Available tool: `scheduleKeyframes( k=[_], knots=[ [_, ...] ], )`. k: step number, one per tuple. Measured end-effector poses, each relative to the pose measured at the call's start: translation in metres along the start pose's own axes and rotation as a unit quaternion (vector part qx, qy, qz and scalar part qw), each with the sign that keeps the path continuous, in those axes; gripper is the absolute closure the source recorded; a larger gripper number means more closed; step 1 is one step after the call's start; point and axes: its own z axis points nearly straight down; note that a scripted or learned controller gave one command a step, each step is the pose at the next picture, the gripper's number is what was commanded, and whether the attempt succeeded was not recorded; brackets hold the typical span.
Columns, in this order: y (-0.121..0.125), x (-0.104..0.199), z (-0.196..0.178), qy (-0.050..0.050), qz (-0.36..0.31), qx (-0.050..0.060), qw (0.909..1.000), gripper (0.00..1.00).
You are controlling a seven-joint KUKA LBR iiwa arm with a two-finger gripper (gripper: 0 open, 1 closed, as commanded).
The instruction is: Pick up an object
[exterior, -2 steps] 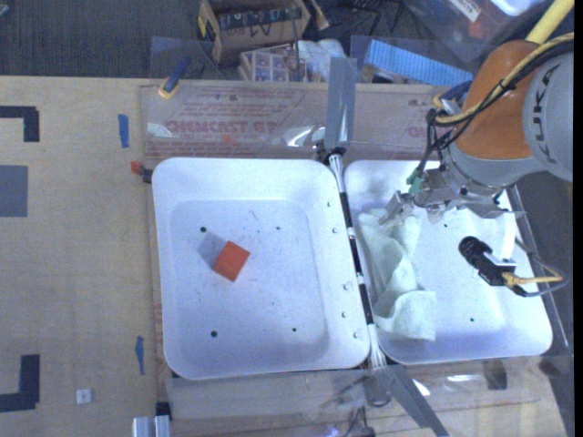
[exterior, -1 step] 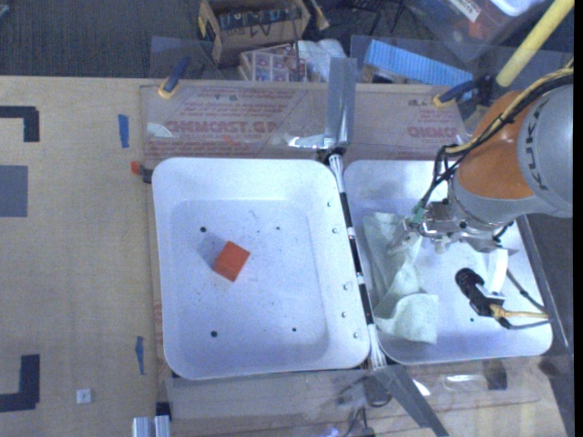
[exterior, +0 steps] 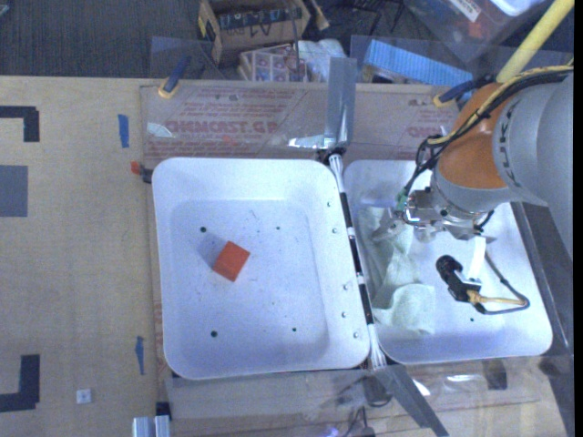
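An orange-red block point(exterior: 231, 261) lies in the left bin point(exterior: 182, 189), left of its middle. A pale, soft, greenish-white object point(exterior: 408, 306) rests in the right bin point(exterior: 519, 326) near the front left. More pale crumpled material point(exterior: 375, 221) sits by that bin's left wall. My gripper point(exterior: 417, 233) hangs low over the right bin, just above and behind the pale object, under the orange-banded wrist point(exterior: 469, 167). The wrist hides much of the gripper from above.
The two white bins meet at a ridge point(exterior: 351, 244) down the middle. A cardboard panel point(exterior: 237, 126) stands behind the bins. The wooden bench point(exterior: 73, 244) stretches to the left. Clutter and boxes point(exterior: 255, 16) lie beyond the bench's back edge.
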Motion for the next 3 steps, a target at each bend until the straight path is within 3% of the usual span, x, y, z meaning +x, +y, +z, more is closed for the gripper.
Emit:
scheduleKeyframes(
  k=[1, 2, 3],
  knots=[
    [-0.018, -0.021, 0.000, 0.001, -0.016, 0.000, 0.9999, 0.00],
    [-0.017, -0.021, -0.011, 0.001, -0.015, -0.002, 0.9999, 1.00],
    [-0.003, 0.042, -0.105, 0.000, 0.016, 0.006, 0.9999, 1.00]
  ],
)
